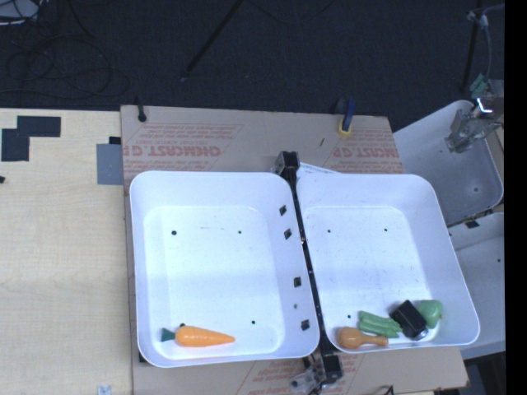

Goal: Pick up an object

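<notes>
On the bench, in the camera view, two white bins sit side by side on a cardboard sheet (247, 142), which a clamp (347, 118) pins at its far edge, probably to stop it sliding. The left bin (148, 220) holds a carrot (203, 336) lying flat against its near wall. The right bin (445, 245) holds a cluster in its near right corner: a black block (409, 319) resting on green pieces (378, 323), with an orange gourd (361, 338) beside them. The carrot lies alone, so it is likely the easier pick. The gripper's state cannot be told.
</notes>
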Motion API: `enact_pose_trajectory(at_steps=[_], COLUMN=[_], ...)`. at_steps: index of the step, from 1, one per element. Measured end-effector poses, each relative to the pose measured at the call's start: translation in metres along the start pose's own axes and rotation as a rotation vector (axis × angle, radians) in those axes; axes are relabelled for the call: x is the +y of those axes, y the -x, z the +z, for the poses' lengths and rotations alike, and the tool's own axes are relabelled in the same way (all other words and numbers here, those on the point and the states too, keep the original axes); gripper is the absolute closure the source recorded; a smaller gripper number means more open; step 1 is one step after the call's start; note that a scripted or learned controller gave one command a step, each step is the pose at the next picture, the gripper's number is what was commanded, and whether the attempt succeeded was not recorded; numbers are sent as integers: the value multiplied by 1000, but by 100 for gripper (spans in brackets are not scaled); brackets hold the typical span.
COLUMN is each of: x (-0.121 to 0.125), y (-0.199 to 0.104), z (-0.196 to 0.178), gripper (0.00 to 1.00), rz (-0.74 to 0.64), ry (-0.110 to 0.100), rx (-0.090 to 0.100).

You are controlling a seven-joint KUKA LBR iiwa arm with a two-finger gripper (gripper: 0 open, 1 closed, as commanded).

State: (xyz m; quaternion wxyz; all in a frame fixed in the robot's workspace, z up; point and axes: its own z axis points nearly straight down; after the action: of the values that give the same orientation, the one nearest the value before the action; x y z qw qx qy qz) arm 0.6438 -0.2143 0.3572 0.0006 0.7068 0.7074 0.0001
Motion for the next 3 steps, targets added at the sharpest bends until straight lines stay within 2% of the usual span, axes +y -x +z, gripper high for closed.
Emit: enact_pose_trajectory(at_steps=[1,2,3], x=[-60,-53,1], y=[-146,-104,-79], z=[-47,6,2], gripper=[100,100,100], rz=[-12,4,2], ry=[-1,-8,0], rx=[5,0,-2])
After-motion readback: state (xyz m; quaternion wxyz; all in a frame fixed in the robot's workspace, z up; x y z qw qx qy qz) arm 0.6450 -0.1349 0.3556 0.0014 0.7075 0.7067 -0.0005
